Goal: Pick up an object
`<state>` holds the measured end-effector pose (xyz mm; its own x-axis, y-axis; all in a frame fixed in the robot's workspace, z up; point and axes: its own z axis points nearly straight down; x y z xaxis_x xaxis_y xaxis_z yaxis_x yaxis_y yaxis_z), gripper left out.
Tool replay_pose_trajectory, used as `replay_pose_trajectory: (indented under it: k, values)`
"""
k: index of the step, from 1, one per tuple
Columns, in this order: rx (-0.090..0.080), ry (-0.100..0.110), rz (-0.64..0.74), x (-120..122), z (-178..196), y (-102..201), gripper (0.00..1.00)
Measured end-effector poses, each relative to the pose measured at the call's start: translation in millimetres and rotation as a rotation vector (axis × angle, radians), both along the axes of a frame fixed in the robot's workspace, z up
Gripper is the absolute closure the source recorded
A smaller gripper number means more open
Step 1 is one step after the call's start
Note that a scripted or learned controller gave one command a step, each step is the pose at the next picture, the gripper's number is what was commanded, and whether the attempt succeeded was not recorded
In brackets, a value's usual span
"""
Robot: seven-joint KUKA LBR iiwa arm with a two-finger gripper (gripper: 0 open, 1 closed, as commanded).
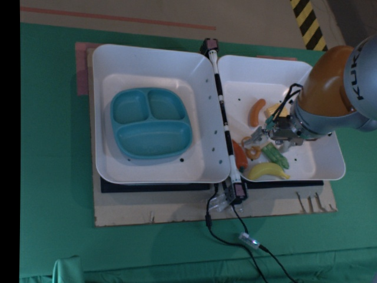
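A robot gripper (pixel 257 139) hangs low inside the right-hand white bin (pixel 330 164), reaching in from the right on a grey arm (pixel 330 108) with a wide orange band above the wrist. Its metal fingers point left and downward toward a cluster of toy food. How far apart the fingers stand is too small and shadowed to tell, and nothing can be seen held between them.

Just below the fingertips lies a small orange ring-shaped piece (pixel 253 152), which appears to be the nearest candidate for picking. Beside it, toward the divider (pixel 222 108) between the bins, sits a red-orange carrot-like piece (pixel 238 155). A green vegetable piece (pixel 275 156) lies just under the wrist, and a yellow banana (pixel 268 171) rests near the bin's front edge. An orange sausage-shaped piece (pixel 256 112) lies farther back, apart from the cluster, with a pale yellow piece (pixel 274 109) partly hidden behind the arm's cable.

The objects crowd the bin's left front corner, so the gripper probably comes in at a slant to reach them without striking the wall.

The left white bin (pixel 118 61) holds a teal divided plate (pixel 151 123) with three compartments, lying flat near its middle. Both bins sit on a cardboard sheet (pixel 177 217) over a green cloth (pixel 53 158).
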<state>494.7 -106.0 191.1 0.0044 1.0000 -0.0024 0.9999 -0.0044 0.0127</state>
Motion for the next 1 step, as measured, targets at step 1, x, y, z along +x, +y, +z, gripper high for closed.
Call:
replay_pose_trajectory:
  k: [1]
  values:
    - [-0.001,-0.004,-0.003,2.1,10.9,-0.5,1.00]
